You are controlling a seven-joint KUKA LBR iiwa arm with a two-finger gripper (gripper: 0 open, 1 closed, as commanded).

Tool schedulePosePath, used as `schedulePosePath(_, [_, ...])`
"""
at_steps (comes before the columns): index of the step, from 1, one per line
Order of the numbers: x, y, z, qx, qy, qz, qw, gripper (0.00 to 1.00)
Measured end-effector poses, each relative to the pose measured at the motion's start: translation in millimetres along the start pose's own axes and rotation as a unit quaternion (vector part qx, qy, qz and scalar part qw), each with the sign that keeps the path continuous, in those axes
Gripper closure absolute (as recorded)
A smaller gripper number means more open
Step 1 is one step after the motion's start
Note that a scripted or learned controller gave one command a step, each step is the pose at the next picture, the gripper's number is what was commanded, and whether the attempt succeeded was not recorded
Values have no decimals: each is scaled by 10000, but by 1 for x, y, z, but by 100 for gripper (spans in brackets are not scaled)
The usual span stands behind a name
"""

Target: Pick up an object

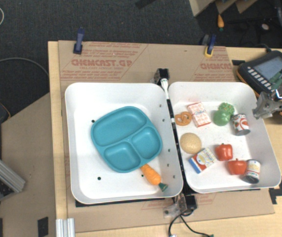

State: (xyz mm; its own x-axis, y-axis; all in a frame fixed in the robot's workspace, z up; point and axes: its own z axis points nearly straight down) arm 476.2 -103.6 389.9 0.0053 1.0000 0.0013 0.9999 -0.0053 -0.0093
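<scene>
At the right edge of the surface [37,132] I saw the tool [265,105] hovering just past the right bin's [269,147] rim; whether it was open I could not tell, and I saw nothing in its grip. Inside that bin lay a pretzel [183,118], a pink carton [198,114], a green broccoli [224,113], two cans [240,124] (one near the broccoli), a round bun [191,142] and red peppers [224,152]. The left bin [77,132] held a teal divided plate [125,138] with a carrot [152,175] just beside it.
</scene>
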Motion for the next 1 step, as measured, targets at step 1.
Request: schedulePosePath(1, [100, 3, -40, -83, 1, -79, 9999, 100])
